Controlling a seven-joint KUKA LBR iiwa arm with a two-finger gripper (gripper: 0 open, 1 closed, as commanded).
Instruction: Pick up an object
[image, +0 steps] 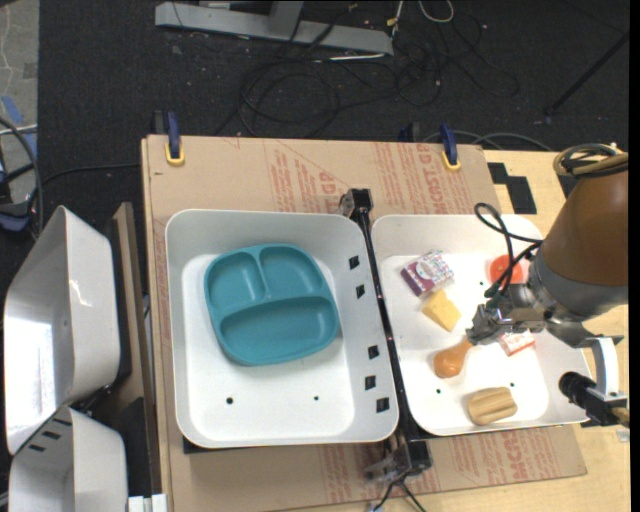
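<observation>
- Where the arm (585, 245) reaches in from the 3 o'clock side, its grey body and orange band hang over the right bin (400, 330), and the gripper (487, 325) sits low near that bin's middle
- The gripper's tips are dark and small against the white floor; whether they are spread or pressed together I cannot tell, and nothing is seen between them
- Just at the gripper's 8 o'clock lies an orange drumstick-shaped piece (451, 360), its round end pointing toward 7 o'clock; it is near the tips, but contact cannot be made out
- At the gripper's 10 o'clock lies a yellow wedge (441, 311), apart from the tips
- Just beyond the wedge, toward 11 o'clock from it, lies a small purple-and-white packet (428, 271), close to the wedge
- At 6 o'clock from the gripper, near the bin's lower wall, lies a tan bread-like roll (491, 405), lying on its side and well clear of the tips
- A red round thing (499, 268) shows at the gripper's 12 o'clock, partly hidden by the arm and a black cable
- A small red-and-white piece (517, 344) lies just at the gripper's 4 o'clock, partly under the wrist
- The left bin (190, 330) holds a teal divided plate (271, 303), resting flat toward the bin's 12 o'clock half
- Both bins stand on a brown cardboard sheet (300, 165) held by clamps at its far edge
</observation>
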